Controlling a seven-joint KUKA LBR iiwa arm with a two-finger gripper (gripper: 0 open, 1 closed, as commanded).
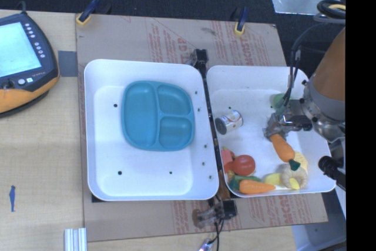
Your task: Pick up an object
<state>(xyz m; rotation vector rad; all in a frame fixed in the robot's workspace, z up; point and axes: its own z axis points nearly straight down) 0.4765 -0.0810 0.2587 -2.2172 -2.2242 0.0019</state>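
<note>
The jaws (pixel 281 126) were seen low over the right bin (pixel 252 76), at about 3 o'clock of it, just above the upper end of a carrot (pixel 282 148). Whether the carrot was touched or gripped could not be told, and how far the jaws stood open could not be told either. The carrot was judged to be a light, stiff plastic toy with a smooth, somewhat slippery skin. It was best taken across its thick middle, where the taper is small. A can (pixel 228 121) lay at 9 o'clock of the jaws.
</note>
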